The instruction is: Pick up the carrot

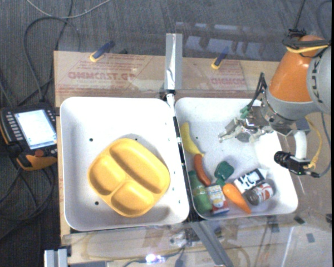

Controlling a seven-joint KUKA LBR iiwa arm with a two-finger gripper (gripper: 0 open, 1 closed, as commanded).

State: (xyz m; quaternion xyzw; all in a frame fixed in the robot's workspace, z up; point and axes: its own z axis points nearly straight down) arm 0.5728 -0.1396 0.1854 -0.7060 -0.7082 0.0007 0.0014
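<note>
From the camera view, the arm [300, 85] reaches in from the right over the right bin [209, 111], and its pincer [240, 128] hangs above the bin's bare upper middle, its thin metal fingers [229, 131] spread apart with nothing between them. The carrot [236, 197] lies at the near side of the right bin, orange and tapered, pointing toward the bin's near right corner; it is well apart from the pincer and nearer the camera. It is crowded: a small carton [216, 198] touches it on the left, a dark can [260, 193] sits just beside it on the right, and a black-and-white pack [248, 179] and a green block [224, 170] lie just behind it. A banana [188, 139] and a red-and-green piece [201, 171] line the bin's left wall. The left bin [78, 149] holds a yellow tray [129, 176]. As I judge it, the task stands at the approach step: the grasp has not begun. The next move calls for carrying the pincer toward the near side of the right bin until it is over the carrot, turning the fingers across the carrot's narrow width, and coming down between carton and can without catching either.
</note>
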